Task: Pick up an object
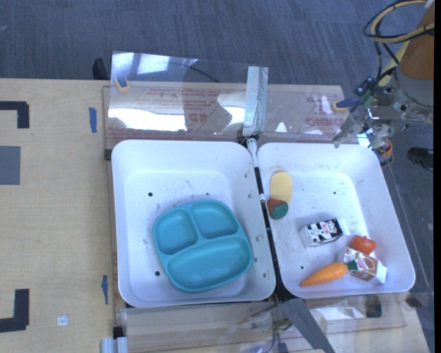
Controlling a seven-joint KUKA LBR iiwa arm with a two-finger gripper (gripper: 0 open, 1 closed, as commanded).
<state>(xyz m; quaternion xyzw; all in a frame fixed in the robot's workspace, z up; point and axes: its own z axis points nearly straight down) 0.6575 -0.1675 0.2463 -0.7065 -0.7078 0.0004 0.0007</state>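
The right bin holds several small items: a yellow piece touching a red-and-green ball by the left wall, a black-and-white cow-patterned box in the middle, an orange carrot near the front, and a small carton with a red top at the front right. My gripper hangs over the bin's far right corner, well away from all of them, with nothing visibly in it.
A blue divided plate lies in the left bin. A clear plastic sheet and a grey post stand behind the bins. Cables loop above the arm at the top right.
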